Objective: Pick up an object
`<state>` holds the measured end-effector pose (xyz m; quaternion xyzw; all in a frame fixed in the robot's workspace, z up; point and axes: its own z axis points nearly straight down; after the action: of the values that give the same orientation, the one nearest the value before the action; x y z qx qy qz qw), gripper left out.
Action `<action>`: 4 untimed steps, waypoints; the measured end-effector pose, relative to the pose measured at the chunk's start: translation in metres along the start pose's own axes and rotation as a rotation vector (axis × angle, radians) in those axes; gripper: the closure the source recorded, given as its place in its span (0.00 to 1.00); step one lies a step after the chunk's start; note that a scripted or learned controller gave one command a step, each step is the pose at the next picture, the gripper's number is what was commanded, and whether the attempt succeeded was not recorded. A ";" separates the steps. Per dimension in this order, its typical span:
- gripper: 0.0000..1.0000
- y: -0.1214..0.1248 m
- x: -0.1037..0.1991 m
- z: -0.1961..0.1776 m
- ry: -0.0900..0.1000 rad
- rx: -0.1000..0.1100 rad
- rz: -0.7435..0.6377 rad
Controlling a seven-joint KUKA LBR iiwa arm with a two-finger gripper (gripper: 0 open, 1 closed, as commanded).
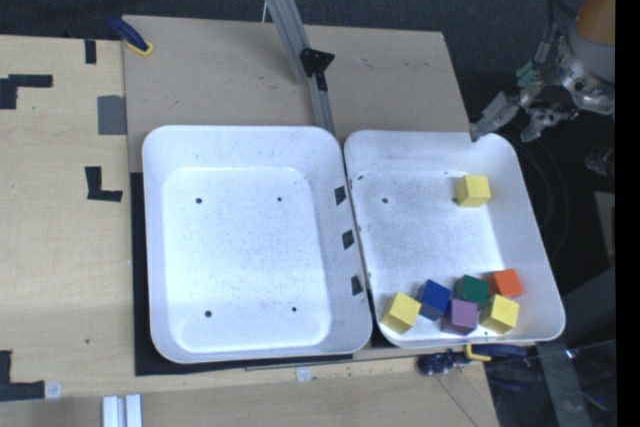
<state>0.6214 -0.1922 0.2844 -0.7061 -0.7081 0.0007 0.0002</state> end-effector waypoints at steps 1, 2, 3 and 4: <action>0.00 0.000 0.000 0.000 -0.001 0.000 0.000; 0.00 -0.008 -0.005 0.050 0.000 0.005 0.002; 0.00 -0.006 -0.008 0.096 0.000 0.005 0.001; 0.00 -0.008 0.003 0.154 0.002 0.006 0.001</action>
<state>0.6133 -0.1898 0.1307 -0.7065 -0.7077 0.0023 0.0030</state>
